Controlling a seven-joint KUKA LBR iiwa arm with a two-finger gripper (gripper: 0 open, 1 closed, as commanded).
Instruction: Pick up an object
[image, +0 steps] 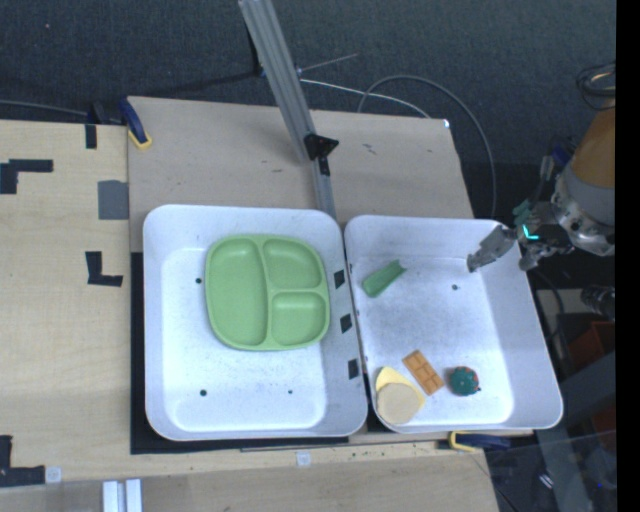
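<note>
Camera view: gripper (505, 250) at 3 o'clock, over the right bin's (520, 300) far right rim; cannot tell its state. Right bin: green block (382, 278) at 10 o'clock; orange waffle piece (422, 371), cream round (398, 398) and green-red ball (462, 381) near 6 o'clock. Left bin (170, 330): green divided plate (267, 292), centre.

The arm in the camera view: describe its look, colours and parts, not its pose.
The arm enters from the right: a rounded orange section above a pale grey wrist, with dark cabling or fittings beside it. A small teal-lit spot sits near the wrist's mounting. The gripper is a slim grey metal piece, darker at its tip, over the right bin.
</note>
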